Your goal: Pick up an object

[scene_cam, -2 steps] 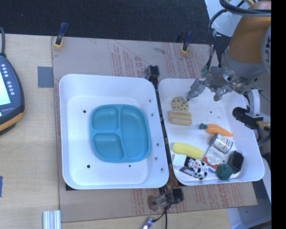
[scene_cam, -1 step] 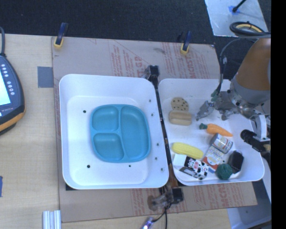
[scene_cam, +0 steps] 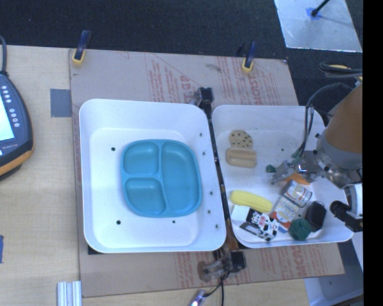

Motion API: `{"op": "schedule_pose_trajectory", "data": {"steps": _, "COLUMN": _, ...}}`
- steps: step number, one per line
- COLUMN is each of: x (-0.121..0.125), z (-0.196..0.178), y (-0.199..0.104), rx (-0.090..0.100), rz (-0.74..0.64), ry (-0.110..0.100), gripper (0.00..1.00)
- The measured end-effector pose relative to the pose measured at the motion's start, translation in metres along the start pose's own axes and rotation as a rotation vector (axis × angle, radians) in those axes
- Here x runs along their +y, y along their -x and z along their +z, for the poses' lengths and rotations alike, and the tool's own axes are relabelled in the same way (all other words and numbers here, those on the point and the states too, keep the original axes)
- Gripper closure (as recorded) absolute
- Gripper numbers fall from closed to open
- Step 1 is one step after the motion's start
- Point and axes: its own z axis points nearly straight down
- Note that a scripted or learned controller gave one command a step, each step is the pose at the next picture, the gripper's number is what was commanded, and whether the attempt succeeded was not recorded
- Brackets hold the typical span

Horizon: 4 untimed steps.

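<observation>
You're at the approach step: the gripper (scene_cam: 286, 171) hangs low in the right bin (scene_cam: 268, 116), how far apart it stands I cannot tell, holding nothing visible, so next settle on the clear packet (scene_cam: 292, 197) just beside it.

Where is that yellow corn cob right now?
The corn cob lies in the right-hand bin, near its front left corner, just below the tan bread piece and above the small patterned card.
</observation>
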Motion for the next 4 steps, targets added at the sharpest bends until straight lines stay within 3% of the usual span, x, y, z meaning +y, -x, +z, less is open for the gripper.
{"op": "schedule_pose_trajectory", "data": {"steps": 1, "x": 0.020, "z": 0.000, "y": -0.037, "rx": 0.004, "rz": -0.003, "ry": 0.000, "gripper": 0.00}}
{"op": "schedule_pose_trajectory", "data": {"steps": 2, "x": 0.021, "z": -0.011, "y": -0.034, "rx": -0.001, "rz": -0.005, "ry": 0.000, "gripper": 1.00}}
{"op": "schedule_pose_trajectory", "data": {"steps": 3, "x": 0.021, "z": -0.011, "y": -0.034, "rx": -0.001, "rz": -0.004, "ry": 0.000, "gripper": 0.00}}
{"op": "schedule_pose_trajectory", "data": {"steps": 4, "x": 0.074, "z": 0.002, "y": -0.080, "rx": 0.002, "rz": 0.000, "ry": -0.006, "gripper": 0.00}}
